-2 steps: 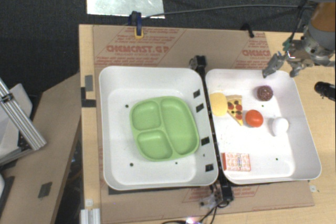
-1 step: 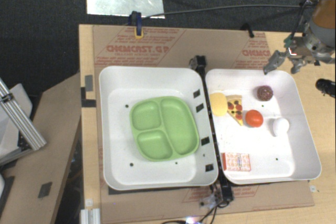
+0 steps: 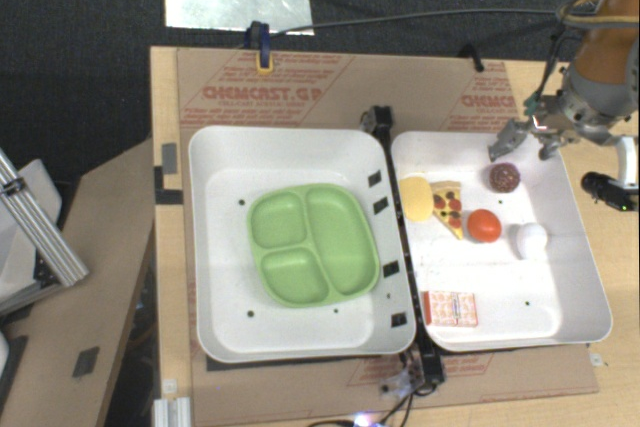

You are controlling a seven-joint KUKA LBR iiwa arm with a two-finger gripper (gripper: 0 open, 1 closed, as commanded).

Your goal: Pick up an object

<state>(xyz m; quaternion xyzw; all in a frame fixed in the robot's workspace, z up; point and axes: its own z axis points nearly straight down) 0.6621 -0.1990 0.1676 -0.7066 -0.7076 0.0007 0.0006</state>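
My gripper (image 3: pixel 527 147) hangs over the far right corner of the right bin (image 3: pixel 575 315), its two fingers spread apart with nothing between them. Just below it lies a dark red round object (image 3: pixel 504 178). Further into the bin sit a red tomato (image 3: pixel 484 226), a pizza slice (image 3: pixel 449 208), a yellow rounded piece (image 3: pixel 415 198), a white egg-like object (image 3: pixel 528 238) and a small red-and-white packet (image 3: pixel 451 308).
The left bin (image 3: pixel 215 215) holds a green sectioned plate (image 3: pixel 312 243). Black clips line the divider between the bins. The grey arm with its orange band (image 3: pixel 605 35) enters from the upper right. Cardboard lies under both bins.
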